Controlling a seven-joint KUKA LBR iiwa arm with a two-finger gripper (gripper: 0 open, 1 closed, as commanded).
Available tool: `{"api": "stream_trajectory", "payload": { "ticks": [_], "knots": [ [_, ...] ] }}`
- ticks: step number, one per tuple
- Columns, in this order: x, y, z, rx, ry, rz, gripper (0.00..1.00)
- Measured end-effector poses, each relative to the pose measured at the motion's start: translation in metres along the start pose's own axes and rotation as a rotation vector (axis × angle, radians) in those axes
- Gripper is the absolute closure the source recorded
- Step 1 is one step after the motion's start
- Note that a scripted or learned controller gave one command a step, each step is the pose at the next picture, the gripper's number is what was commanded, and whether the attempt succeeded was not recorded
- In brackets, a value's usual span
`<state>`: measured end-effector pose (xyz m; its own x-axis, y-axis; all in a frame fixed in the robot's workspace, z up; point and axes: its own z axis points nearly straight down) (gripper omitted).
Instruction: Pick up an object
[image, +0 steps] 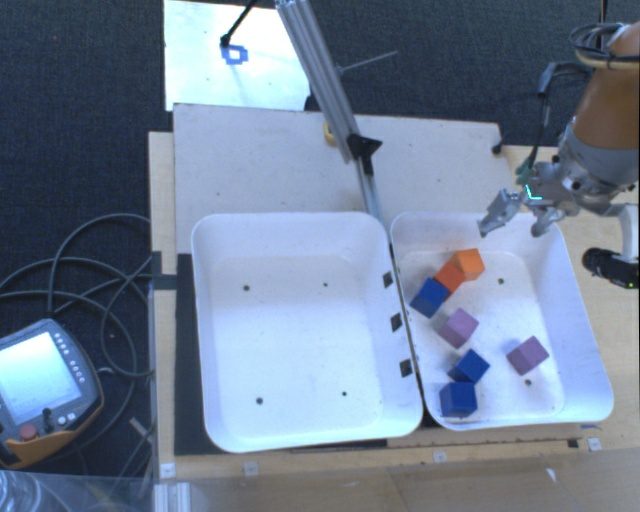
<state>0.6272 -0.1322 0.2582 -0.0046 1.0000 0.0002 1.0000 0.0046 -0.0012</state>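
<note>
**Approach over the right bin, nothing gripped**

The gripper (520, 212) hangs above the far edge of the right bin (590, 330), with its two fingers (497, 214) spread wide and nothing between them. The grey arm (600, 150), with its orange band, enters from the right of the camera view. Judging by this, the task is at its first step: the pick is not yet begun, and no object has been chosen by contact.

The candidates all lie in the right bin. An orange cube (467, 264) sits nearest the gripper, touching or just beside a red cube (449, 277), which in turn sits against a blue cube (429, 297). A light purple cube (460, 327) lies near the bin's middle, a darker purple cube (527, 354) stands apart toward the right wall, and two more blue cubes (467, 366) (458, 399) sit close together at the near end.

The next move calls for a descent onto one cube with the fingers straddling it. The lone darker purple cube looks the easiest; the orange, red and blue cluster leaves little room for a finger between neighbours.

Both bins rest on a pale tabletop (430, 150), the left bin (220, 300) beside the right. A metal pole (325, 80) slants across the far side. Dark carpet surrounds the tabletop, with black cables (90, 290) and a teach pendant (40, 390) at the left.
</note>
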Motion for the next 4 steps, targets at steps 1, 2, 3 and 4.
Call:
{"api": "stream_trajectory", "payload": {
  "ticks": [1,2,3,4],
  "knots": [
    [0.0,0.001,-0.002,-0.003,-0.001,-0.001,0.0],
    [0.004,0.001,0.06,0.001,0.0,0.001,0.0],
    [0.007,-0.003,0.103,0.001,0.0,0.001,0.0],
    [0.01,-0.002,0.139,-0.007,0.001,0.002,0.0]
  ]
}}
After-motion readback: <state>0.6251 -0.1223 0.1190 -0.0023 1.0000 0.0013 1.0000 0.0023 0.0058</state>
